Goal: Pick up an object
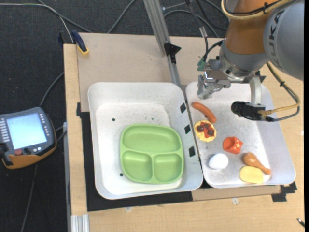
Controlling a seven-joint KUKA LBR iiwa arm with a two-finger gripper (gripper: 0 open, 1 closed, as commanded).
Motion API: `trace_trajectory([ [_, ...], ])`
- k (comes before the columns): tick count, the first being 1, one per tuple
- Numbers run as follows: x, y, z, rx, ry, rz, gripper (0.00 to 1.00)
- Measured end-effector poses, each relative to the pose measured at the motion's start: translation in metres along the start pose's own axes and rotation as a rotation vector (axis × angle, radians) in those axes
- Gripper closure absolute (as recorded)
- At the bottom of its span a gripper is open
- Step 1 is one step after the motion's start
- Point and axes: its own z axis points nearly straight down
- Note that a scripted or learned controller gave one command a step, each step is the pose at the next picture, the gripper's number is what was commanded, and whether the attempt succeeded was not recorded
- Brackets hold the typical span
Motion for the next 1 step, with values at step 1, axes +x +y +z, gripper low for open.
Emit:
trace_trajectory([
  [1, 0.0591, -0.0051, 0.0195, 0.003, 0.000, 0.000, 1.00],
])
